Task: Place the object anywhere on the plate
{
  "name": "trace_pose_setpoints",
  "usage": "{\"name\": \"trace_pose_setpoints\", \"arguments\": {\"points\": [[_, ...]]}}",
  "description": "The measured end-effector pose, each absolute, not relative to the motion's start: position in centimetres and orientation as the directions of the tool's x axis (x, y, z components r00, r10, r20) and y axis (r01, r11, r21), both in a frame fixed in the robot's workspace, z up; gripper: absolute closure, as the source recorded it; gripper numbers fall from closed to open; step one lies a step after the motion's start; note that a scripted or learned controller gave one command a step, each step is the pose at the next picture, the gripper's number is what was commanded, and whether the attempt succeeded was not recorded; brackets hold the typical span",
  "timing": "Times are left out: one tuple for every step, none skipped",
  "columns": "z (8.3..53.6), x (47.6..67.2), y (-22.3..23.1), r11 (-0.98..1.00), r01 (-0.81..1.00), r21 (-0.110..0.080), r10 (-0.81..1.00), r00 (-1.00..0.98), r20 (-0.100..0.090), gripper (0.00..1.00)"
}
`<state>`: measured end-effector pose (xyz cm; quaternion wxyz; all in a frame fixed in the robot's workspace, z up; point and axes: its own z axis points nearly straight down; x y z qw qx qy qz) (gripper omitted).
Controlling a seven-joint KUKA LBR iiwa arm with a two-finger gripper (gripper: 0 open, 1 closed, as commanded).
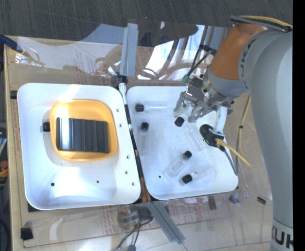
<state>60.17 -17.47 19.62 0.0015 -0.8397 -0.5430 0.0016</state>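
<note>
Right now the gripper (193, 110) hangs over the upper half of the right bin (157, 187), toward that bin's one o'clock corner, with the arm (270, 88) sloping in from three o'clock. Its fingers point down and to the left, and a clear vial with a black cap (179, 121) sits just at their tips. Whether the jaws are pinching it or merely standing beside it I cannot tell from this slant.

Several more clear vials lie scattered on the right bin's floor, their black caps the easiest part to spot: one at about eleven o'clock (139, 107), one just below it (144, 125), one past the centre toward five (186, 154), one nearer the six o'clock rim (186, 179). They look loosely tipped in, on their sides.

The plate (83, 111), yellow-rimmed with a dark ribbed centre, rests in the left bin (63, 192), a little above its middle, well apart from the gripper. I'd judge the carry across the divider is not yet done.

Both bins sit on a pale wooden bench (79, 54) over dark carpet (63, 4), with cables (241, 145) trailing at three o'clock.
</note>
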Motion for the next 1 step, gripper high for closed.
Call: {"name": "trace_pose_setpoints", "arguments": {"points": [[19.62, 60.17, -17.48, -0.41, 0.912, -0.004, 0.912, 0.41, -0.001, 0.0]]}}
